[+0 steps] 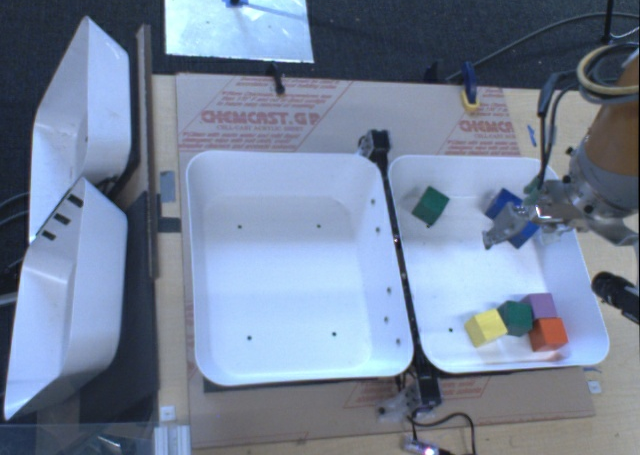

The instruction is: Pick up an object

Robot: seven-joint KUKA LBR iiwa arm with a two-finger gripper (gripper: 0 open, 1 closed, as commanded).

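Reaching into the right bin (575, 273), my gripper (512, 223) is at the blue block (504, 204), toward three o'clock; I cannot tell its grip. Next I must confirm contact before lifting.

Bench (300, 108), left bin (290, 168), right bin (450, 168) side by side

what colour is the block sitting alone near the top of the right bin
Green, seen clearly in the camera view.

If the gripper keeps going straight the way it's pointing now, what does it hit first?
The gripper points left and down into the right bin, at the blue block. That block is first; beyond it, probably bare bin floor short of the green block, though depth is unclear.
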